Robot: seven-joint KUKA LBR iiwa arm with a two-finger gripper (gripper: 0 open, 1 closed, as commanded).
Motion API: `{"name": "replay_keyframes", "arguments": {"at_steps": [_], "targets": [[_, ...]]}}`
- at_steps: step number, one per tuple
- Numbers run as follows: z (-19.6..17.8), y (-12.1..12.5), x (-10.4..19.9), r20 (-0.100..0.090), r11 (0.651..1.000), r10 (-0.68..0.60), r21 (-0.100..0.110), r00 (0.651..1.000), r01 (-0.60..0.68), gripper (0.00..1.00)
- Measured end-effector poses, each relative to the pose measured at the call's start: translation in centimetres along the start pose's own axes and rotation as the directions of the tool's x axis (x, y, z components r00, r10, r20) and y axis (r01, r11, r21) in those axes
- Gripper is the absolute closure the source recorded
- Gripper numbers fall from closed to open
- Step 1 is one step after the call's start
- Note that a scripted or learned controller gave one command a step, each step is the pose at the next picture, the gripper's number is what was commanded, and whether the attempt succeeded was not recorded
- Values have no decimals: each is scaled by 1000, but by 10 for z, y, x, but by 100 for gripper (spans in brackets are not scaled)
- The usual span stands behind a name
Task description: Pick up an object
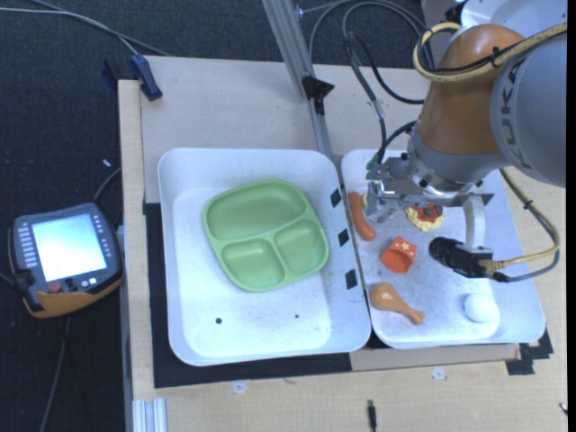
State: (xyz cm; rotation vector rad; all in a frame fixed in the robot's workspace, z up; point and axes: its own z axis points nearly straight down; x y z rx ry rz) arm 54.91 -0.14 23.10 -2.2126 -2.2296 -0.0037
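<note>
A grey arm (504, 106) with an orange band reaches in from three o'clock and hangs its pincer (396, 201) low over the right bin (526, 277), near that bin's upper-left corner; whether the pincer is spread or pressed together cannot be told. In this bin lie a sausage (362, 216) at nine o'clock of the pincer, a yellow-and-red toy (425, 214) just at its three o'clock, an orange cup (398, 255) at six o'clock, a drumstick (396, 301) lower still, and a white egg (480, 308) toward five o'clock. The left bin (180, 268) holds a green divided plate (265, 234). A pendant (63, 257) sits off the counter (225, 88) at nine o'clock.
</note>
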Motion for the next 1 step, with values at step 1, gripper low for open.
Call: {"name": "replay_keyframes", "arguments": {"at_steps": [1], "targets": [[-8,16,53,0,1000,0,-1,1000,0,100]]}}
